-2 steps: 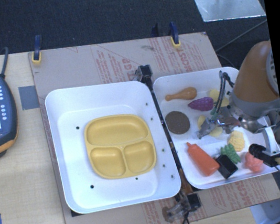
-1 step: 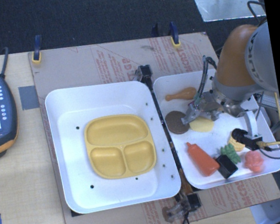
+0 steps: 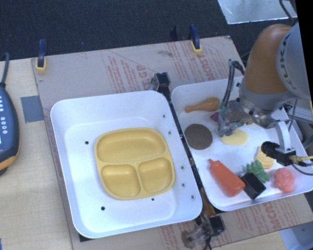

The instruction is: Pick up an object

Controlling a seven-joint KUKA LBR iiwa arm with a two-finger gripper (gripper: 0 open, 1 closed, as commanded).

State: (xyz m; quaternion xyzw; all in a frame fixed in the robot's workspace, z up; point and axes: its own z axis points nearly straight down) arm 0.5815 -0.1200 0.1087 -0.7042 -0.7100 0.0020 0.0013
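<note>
Two white bins are seen on brown cardboard printed with faded red lettering. A pale yellow divided tray is held in the left bin; in the right — a brown disc, an orange-red bottle, a tan drumstick, a pink lump, green pieces.

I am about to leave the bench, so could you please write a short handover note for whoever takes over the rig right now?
Tool: low in the right bin, over its upper middle, above the pale yellow piece. Whether it is open or shut cannot be told; nothing is seen held.
Right bin also holds a drumstick, brown disc, orange bottle, black block, green piece, pink piece.
Left bin: yellow divided tray.
Done: nothing lifted yet.
Left: grip one thing and raise it.
</note>
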